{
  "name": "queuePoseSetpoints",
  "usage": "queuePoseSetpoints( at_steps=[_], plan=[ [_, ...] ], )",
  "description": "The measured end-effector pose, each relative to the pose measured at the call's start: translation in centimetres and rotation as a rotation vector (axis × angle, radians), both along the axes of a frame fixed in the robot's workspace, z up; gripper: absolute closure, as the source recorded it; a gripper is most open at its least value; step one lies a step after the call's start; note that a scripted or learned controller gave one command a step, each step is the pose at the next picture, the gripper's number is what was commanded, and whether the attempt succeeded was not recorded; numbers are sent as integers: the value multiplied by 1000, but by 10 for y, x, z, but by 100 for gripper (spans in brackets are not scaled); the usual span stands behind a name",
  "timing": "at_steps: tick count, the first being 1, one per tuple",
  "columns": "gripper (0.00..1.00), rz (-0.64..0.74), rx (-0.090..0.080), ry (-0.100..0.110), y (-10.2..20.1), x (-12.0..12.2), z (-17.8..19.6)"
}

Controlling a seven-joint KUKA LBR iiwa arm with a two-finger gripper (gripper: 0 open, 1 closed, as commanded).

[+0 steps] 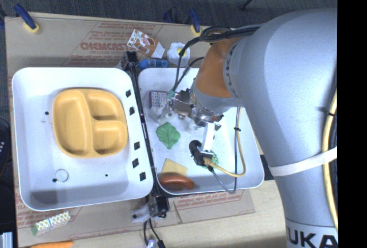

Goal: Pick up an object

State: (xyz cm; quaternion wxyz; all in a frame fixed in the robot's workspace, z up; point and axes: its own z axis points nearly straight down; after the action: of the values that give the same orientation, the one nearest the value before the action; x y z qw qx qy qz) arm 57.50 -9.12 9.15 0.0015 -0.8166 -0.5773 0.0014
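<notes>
In the right bin (252, 169) lie a green leaf-shaped toy (168, 135), a yellow wedge (174, 167) and a red sausage-like piece (176, 182) at the front. A small printed packet (157, 99) rests near the bin's back left. My gripper (176, 105) hangs low over the bin, just right of the packet and above the green toy. The wrist's metal parts and cables hide its tips. I see nothing held in it.
The left bin (28, 143) holds a yellow divided tray (90, 121). Behind the bins sit a small carton (139, 41), a blue item (153, 63) and a white crumpled item (176, 50). The grey arm (287, 97) covers the right bin's right side. A yellow cable (235, 169) loops over that bin's front.
</notes>
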Motion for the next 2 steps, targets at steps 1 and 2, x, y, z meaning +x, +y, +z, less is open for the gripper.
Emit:
queuePoseSetpoints(
  at_steps=[1,2],
  plan=[
    [0,63,1,-1,-1,82,0],
    [0,150,1,1,0,29,0]
  ],
)
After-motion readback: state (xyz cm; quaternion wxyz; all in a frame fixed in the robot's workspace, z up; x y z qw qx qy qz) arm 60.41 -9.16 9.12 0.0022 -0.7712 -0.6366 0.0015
